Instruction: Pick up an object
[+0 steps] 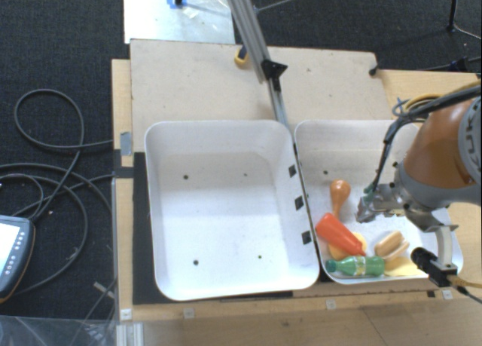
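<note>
Hovered at approach stage with gripper [370, 209] just right of the gourd [340, 195], finger state impossible to tell, nothing held; likely needed a descent onto the gourd, above the carrot [339, 235].

bins [226, 137]: 2 | toy foods [340, 235]: about 5 | arm [444, 148]: 1

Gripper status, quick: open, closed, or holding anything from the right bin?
Gripper: cannot be told; it hangs over the right white bin, beside the small orange pear-shaped toy, with nothing visibly held.
</note>
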Robot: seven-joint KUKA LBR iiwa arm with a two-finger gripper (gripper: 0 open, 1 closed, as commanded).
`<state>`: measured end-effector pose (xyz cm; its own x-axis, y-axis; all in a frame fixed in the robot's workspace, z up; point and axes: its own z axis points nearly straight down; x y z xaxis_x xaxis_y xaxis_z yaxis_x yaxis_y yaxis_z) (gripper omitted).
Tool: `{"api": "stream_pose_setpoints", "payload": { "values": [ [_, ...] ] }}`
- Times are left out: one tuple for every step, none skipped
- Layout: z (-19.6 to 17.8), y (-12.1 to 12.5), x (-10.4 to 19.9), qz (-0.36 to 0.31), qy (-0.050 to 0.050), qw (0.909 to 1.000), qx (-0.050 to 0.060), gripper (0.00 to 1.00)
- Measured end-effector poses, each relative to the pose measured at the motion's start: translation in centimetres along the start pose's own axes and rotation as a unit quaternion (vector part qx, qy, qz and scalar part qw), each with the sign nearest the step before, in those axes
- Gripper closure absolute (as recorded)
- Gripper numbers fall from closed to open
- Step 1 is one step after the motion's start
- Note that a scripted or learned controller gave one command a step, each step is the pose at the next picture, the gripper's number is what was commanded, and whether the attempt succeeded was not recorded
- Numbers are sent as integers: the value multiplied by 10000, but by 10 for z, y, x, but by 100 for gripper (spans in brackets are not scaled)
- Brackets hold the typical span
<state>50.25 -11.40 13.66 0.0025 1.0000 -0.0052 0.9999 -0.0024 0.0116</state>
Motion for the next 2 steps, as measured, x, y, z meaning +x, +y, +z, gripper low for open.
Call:
{"api": "stream_pose_setpoints", "payload": {
  "values": [
    [-60, 11, -1, -42, 17, 10000, 18, 100],
    [-97, 13, -2, -39, 18, 10000, 26, 100]
  ]
}}
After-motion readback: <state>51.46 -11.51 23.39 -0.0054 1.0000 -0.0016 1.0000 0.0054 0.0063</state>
